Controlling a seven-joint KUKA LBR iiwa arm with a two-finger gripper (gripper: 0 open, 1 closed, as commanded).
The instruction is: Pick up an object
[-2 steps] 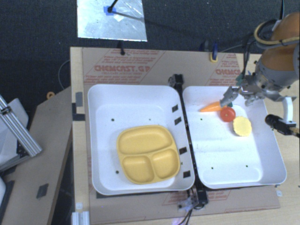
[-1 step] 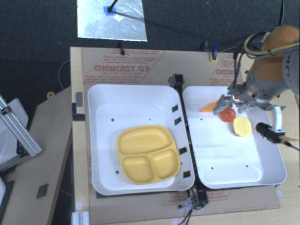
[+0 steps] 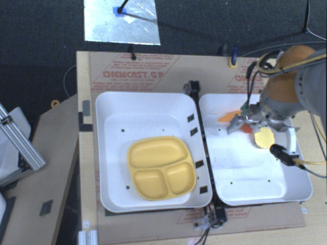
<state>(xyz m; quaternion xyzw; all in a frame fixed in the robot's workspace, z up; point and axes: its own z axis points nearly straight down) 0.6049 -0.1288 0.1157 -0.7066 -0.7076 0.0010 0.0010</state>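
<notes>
The bench (image 3: 153,68) carries two white bins side by side. The left bin (image 3: 110,137) sits well away from the pincer, and in it lies a yellow tray (image 3: 161,166) with three compartments, flat on the floor toward the near side. The right bin (image 3: 245,182) is the one the arm (image 3: 294,83) leans over, coming in from the right with its orange band above the wrist.

The pincer (image 3: 241,125) hangs low over the far part of that bin, its grey fingers pointing left and down. How wide they stand I cannot tell (the wrist hides too much), and nothing shows plainly between them.

Just to the right of the pincer lies a pale yellow disc (image 3: 264,138). An orange piece (image 3: 227,117) pokes out just left of it, and a small red bit (image 3: 247,128) shows right beside the fingers, perhaps touching.
</notes>
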